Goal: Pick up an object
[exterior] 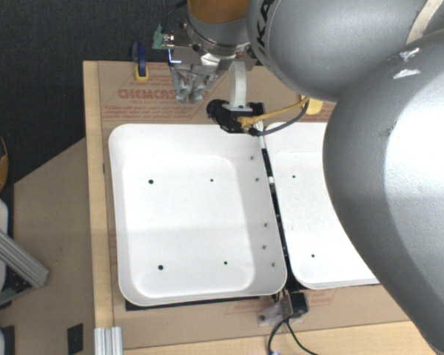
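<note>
Nearest the camera, at the front edge of the table (103, 287), one small black plug (294, 302) sits just beside the near corners of the bins, with one thin cable (277, 339) trailing off the front. Off the table's left side, one metal rail (18, 261) lies at a slant.

Further in, two shallow white bins stand side by side, with one dark strip (274, 198) running along the seam between them. The left bin (192, 228) shows whole. I count four dark dots on its floor, two near and two far, and four fainter specks up its right wall. The right bin (311, 220) is partly covered by my grey arm (385, 146), which comes in from the right. On the part I can see, I count two dark dots.

Farthest back, past the left bin's far rim, my tool (191, 89) hangs over bare table, just above a line of red printed lettering (144, 93). My one orange band (214, 2) sits above it. One blue and yellow clamp (140, 61) grips the table's far edge, just left of the tool.

Whether my tool is released or clenched, I cannot tell from this angle. As for an object to pick up, I cannot tell where one lies
</note>
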You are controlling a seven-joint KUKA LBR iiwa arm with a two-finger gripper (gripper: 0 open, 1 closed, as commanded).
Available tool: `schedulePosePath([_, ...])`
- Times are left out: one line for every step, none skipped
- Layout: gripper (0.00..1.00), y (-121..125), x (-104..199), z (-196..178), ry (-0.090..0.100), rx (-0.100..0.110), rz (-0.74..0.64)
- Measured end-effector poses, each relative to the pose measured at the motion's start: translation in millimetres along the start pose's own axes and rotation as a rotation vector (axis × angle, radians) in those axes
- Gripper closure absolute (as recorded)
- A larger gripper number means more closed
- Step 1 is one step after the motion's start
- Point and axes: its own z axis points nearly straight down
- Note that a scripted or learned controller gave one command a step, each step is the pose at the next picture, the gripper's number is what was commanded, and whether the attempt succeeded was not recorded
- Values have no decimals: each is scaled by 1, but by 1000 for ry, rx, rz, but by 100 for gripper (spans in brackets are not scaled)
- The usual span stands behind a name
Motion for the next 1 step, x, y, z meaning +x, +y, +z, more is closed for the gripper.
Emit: schedulePosePath([100, 1, -55, -43, -2, 2, 3])
